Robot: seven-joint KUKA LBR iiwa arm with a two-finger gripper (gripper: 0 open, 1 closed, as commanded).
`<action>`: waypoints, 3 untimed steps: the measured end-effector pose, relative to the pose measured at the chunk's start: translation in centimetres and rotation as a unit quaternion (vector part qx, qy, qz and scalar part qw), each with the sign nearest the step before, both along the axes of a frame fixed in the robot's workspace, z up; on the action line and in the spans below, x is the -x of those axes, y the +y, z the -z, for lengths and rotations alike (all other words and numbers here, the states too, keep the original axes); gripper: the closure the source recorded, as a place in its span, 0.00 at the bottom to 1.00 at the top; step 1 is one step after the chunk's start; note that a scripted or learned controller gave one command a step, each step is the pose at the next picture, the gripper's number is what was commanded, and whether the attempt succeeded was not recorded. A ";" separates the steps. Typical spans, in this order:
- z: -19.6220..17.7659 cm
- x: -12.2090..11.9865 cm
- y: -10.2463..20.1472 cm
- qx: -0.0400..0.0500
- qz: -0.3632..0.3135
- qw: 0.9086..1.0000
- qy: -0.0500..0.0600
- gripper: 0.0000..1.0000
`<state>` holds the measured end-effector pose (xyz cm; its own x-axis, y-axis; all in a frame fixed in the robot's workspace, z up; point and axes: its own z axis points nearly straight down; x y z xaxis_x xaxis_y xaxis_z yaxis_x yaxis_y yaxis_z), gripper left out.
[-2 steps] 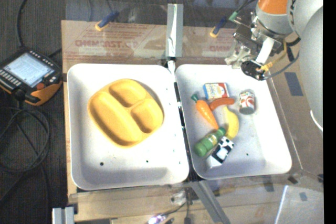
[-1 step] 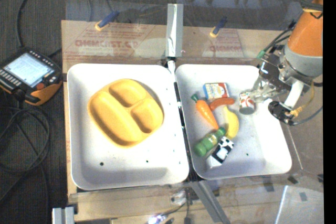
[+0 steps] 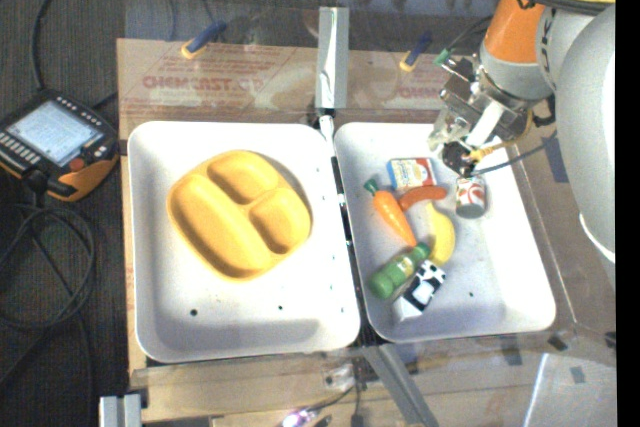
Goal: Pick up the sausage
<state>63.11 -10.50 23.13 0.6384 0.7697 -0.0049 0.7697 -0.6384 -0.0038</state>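
Note:
The sausage [image 3: 424, 196], a short reddish-brown link, lies in the right bin [image 3: 520, 285] between a small blue and white carton [image 3: 410, 173] and a banana [image 3: 443, 237]. One end of it touches the carrot [image 3: 392, 215]. My gripper [image 3: 452, 145] hangs over the bin's back right part, above and a little to the right of the sausage, with nothing seen in it. It is apart from the sausage.
A small can [image 3: 470, 197] lies right of the sausage, close under the gripper. A green bottle [image 3: 394, 274] and a black and white item [image 3: 425, 284] lie toward the front. The left bin [image 3: 160, 315] holds a yellow divided plate [image 3: 240, 212].

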 end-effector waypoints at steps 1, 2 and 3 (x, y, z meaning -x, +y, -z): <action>-1.2 8.1 -0.9 -0.002 -0.193 0.981 -0.001 1.00; -4.5 4.6 1.2 -0.002 -0.252 0.968 0.000 1.00; -4.7 8.1 -0.6 -0.002 -0.174 0.985 -0.001 1.00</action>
